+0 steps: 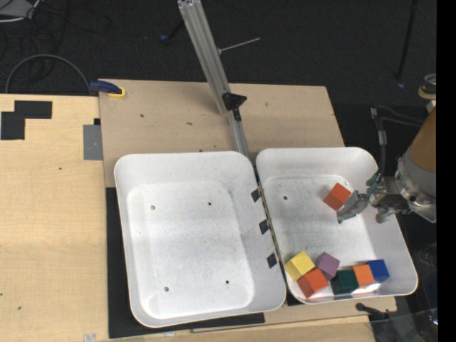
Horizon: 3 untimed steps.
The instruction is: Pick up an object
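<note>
Reaching in from the right over the right bin (313,161), with the gripper (365,206) hanging low above that bin's right-hand portion. Showing two grey fingers (348,210) spread apart – one angling left toward the bin's middle, the other sitting further right near the bin's right wall. Holding nothing between them. Carrying the orange band above the wrist at the frame's right edge.

Lying just left of the left finger: an orange-red cube (338,196), tilted on the bin floor, touching or very nearly touching the fingertip – contact impossible to confirm from this angle. Resting outside the gap, not within it.

Clustering along the near edge of the right bin: a yellow cube (300,263), a red cube (313,282) just in front of it, a purple cube (328,263) to their right, then a green cube (345,281), an orange cube (363,274) and a blue cube (378,269) running toward the near right corner. Sitting close together, several touching.

Standing to the left, side by side with the right one: the left bin (142,166), showing only small dark marks on its floor.

Leaning over the far side of the bench, between the two bins: a slanted aluminium rail (206,52), ending at a black bracket (233,101).
</note>
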### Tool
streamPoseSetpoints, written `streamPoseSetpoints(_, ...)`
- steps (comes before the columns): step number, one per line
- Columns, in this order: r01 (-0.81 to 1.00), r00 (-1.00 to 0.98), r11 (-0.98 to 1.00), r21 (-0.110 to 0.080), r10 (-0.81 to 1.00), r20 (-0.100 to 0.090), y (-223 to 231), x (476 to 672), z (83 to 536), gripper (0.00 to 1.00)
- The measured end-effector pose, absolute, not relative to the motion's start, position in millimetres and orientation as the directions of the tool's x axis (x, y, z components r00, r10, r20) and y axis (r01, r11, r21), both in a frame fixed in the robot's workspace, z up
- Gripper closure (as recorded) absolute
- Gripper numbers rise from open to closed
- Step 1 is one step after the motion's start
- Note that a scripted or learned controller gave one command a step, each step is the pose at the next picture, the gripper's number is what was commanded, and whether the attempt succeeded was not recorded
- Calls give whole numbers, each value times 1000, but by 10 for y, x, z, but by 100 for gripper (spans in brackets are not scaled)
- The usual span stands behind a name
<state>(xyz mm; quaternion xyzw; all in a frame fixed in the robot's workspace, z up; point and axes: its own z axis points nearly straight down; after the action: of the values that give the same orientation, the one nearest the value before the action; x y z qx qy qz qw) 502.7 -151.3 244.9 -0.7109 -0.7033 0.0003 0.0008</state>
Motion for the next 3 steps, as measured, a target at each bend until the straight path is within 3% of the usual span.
streamPoseSetpoints(1, 1000, 12, -12, -2, 1000, 1, -1518, 5029, 2544, 100)
streamPoseSetpoints(3, 1000, 7, -7, -4, 1000, 2, -1532, 5031, 2730, 100)
